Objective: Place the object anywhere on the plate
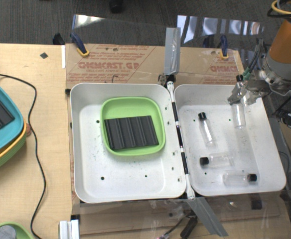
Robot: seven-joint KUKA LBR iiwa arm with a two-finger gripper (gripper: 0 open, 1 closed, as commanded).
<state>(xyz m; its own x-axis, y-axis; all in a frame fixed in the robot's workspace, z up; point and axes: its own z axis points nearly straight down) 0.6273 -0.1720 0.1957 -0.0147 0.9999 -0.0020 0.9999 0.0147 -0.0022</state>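
— Where do we stand with the gripper [245, 94]?

— It hangs over the far right part of the right bin [265, 183], and we see a clear vial [239, 114] hanging down from between its fingers, upright, its lower end just above the bin floor. So we'd say the claw is closed narrowly around that vial's top.

— And the plate?

— The green plate [158, 108] sits in the left bin [85, 173], with a dark ribbed mat [131, 132] covering its middle. From the claw it lies well apart, off to the left in the camera view and a little nearer the camera, across the ridge where the two bins meet.

— What else is under us?

— Three more vials lie flat on the right bin's floor: one with a black cap [205, 127] just left of the held one, and two nearer the front edge [215, 160] [239, 178].

— So the move we judge is next?

— Lift enough to clear the ridge, carry leftward, and lower over the plate. The vial hangs lengthwise downward, so it may tip or roll on release.
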